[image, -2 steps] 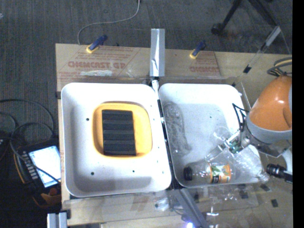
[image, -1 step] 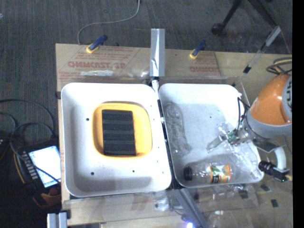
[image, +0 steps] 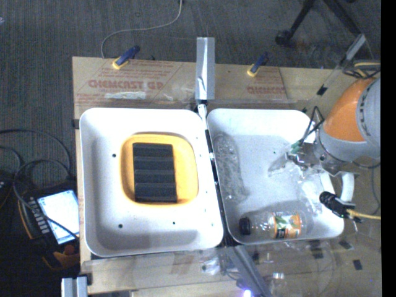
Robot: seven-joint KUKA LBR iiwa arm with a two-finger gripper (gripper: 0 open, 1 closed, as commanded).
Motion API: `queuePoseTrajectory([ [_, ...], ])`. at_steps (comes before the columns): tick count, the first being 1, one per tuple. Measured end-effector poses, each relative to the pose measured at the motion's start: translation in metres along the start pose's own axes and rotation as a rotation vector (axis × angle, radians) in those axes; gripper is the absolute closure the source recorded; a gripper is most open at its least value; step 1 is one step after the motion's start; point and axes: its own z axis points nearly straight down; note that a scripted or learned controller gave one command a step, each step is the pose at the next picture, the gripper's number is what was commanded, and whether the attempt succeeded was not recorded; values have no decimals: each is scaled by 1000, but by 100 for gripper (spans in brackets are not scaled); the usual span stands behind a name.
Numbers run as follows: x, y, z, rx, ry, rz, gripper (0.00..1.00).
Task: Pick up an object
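Two shallow white plastic bins are sitting side by side on a wooden bench (image: 86,85), and you are looking down on them at a slant. Lying in the middle of the left bin (image: 93,184) is a square yellow tray with a ribbed black insert (image: 158,169). Resting along the near wall of the right bin (image: 260,122), close to its near right corner, is a clear plastic bottle with a black cap and an orange and green label (image: 275,225); it is lying on its side with the cap pointing toward the left bin. A strip of clear crinkled plastic film (image: 226,166) is lying along the right bin's left wall, running from the far part toward the near part.

Your grey arm with the orange band (image: 356,119) is reaching in over the right bin's right edge. Its gripper (image: 303,153) is hanging above the right part of that bin, over a crumpled patch of clear plastic (image: 288,166). Whether its fingers are spread or closed cannot be told from this angle. The bottle is lying apart from the gripper, nearer to you.

Two clamps with blue and yellow handles (image: 125,57) are gripping the bench's far edge, and a grey metal post (image: 205,70) is standing between the bins at the far side. A small screen device (image: 57,214) is sitting on the dark floor beside the bench's left edge.
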Motion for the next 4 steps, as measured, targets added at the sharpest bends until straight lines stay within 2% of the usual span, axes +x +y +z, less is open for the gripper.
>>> queuePoseTrajectory([
  [1, -13, -71, -37, 2, -16, -294, 0],
  [2, -13, -71, -37, 2, -16, -294, 0],
  [3, -21, -69, -40, 3, -17, -367, 0],
  [4, -20, -69, -49, 3, -15, -369, 100],
])
